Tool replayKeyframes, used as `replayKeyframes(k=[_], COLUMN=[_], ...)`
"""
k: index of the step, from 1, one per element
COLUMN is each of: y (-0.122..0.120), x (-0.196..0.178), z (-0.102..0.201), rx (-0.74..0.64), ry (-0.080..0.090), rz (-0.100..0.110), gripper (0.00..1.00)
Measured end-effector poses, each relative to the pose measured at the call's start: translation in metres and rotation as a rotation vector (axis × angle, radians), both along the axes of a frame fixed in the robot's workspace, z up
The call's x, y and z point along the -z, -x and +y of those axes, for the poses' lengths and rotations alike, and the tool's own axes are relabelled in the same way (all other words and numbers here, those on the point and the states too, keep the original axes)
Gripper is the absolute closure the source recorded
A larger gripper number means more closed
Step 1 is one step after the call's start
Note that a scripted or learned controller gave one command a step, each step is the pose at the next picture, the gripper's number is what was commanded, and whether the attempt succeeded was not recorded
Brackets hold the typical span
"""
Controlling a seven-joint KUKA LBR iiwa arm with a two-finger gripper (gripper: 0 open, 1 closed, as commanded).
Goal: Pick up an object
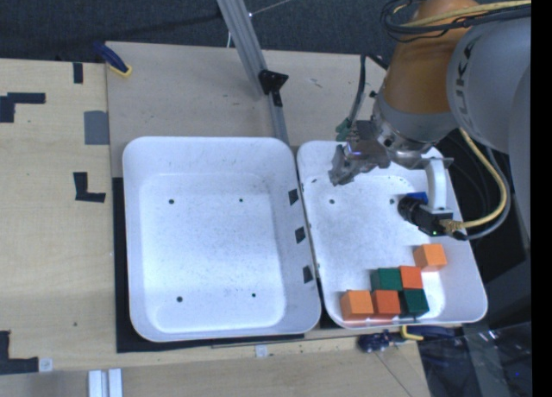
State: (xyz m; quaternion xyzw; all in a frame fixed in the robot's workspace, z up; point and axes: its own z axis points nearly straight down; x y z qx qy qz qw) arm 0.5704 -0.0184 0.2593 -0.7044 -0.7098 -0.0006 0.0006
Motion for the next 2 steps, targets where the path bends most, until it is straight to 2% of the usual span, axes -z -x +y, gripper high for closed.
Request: replayKeyframes(k=[1,2], y=[-0.03,-0.06], x=[0.017,0.018], z=[0.045,0.089], rx=[0.002,0.002], ry=[0.002,0.001], rz=[0.001,0.0], gripper=[1.0,1.0])
